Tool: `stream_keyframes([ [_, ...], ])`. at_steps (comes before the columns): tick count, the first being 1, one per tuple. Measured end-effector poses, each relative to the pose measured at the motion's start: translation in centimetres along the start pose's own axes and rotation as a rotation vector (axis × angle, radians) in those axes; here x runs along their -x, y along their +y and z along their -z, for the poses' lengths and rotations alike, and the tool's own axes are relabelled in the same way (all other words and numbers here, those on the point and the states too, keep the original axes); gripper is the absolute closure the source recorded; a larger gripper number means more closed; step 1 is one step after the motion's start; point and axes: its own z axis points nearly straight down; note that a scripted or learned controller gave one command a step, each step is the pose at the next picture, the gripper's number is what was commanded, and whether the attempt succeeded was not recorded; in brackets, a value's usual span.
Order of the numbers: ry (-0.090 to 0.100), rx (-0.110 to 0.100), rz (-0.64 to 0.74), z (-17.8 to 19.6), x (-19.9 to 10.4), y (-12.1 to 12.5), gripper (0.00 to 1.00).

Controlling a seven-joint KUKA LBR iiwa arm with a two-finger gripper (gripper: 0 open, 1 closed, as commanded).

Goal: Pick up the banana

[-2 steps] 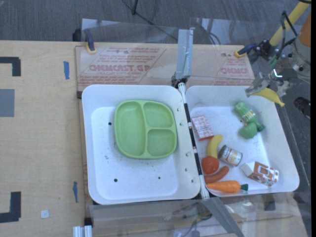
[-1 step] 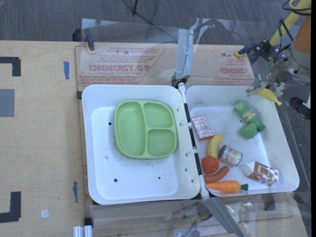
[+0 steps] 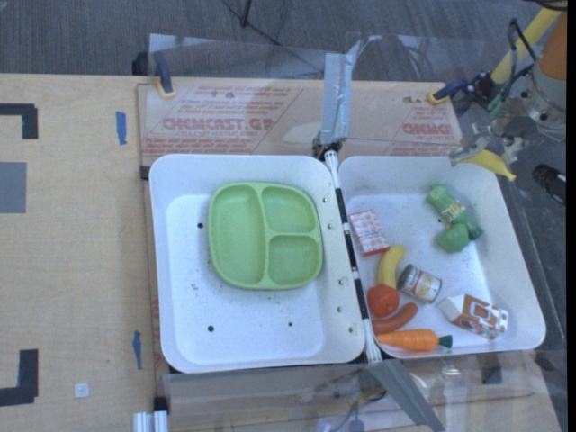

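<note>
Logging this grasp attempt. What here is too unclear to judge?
- Gripper, camera view: small and blurred among cables; the yellow piece under it cannot be identified.
- Arm: cut off by the top and right edges.
- Carton print: too small to read.

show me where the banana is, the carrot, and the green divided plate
banana [image 3: 390,265]: camera view, middle of its curved yellow body, right bin.
carrot [image 3: 409,339]: camera view, middle of the orange root, near the right bin's front edge.
green divided plate [image 3: 236,232]: camera view, floor of its large left compartment, left bin.
</note>
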Motion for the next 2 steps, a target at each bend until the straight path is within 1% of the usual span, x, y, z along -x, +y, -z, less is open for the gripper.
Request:
stream_keyframes([
  [1, 0.002, -0.003, 0.012, -1.17, 1.37, -0.07, 0.00],
  [2, 0.001, -0.004, 0.011, -1.27, 1.28, -0.05, 0.00],
])
